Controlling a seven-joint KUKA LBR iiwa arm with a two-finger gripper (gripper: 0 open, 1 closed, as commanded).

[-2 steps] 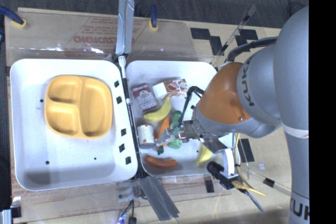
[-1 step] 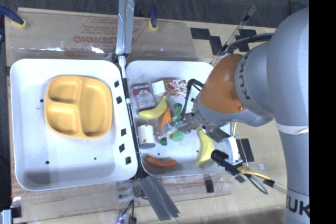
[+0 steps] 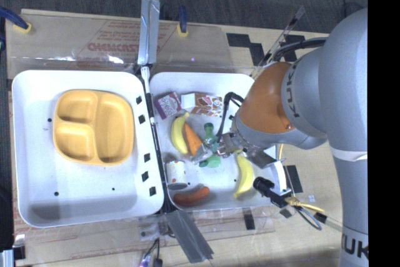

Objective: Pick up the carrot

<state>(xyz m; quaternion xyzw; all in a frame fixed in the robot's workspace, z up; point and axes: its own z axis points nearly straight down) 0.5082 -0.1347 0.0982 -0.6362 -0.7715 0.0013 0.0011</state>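
The orange carrot [image 3: 193, 139] lies in the right bin [image 3: 244, 81], tilted, its left side against a yellow banana [image 3: 179, 133]. My gripper [image 3: 211, 151] reaches in from the right and hangs low just to the right of the carrot's lower end, over a green item [image 3: 212, 161]. Nothing of the carrot is visibly held. The arm's orange band [image 3: 265, 103] and grey wrist hide the bin's right part.
A second banana [image 3: 245, 176], a reddish sausage [image 3: 192, 196], a white cup [image 3: 176, 170] and two snack packets [image 3: 167, 104] [image 3: 209, 103] crowd the right bin. The left bin [image 3: 31, 153] holds a yellow divided plate [image 3: 94, 127]. A raised divider [image 3: 150, 134] separates the bins.
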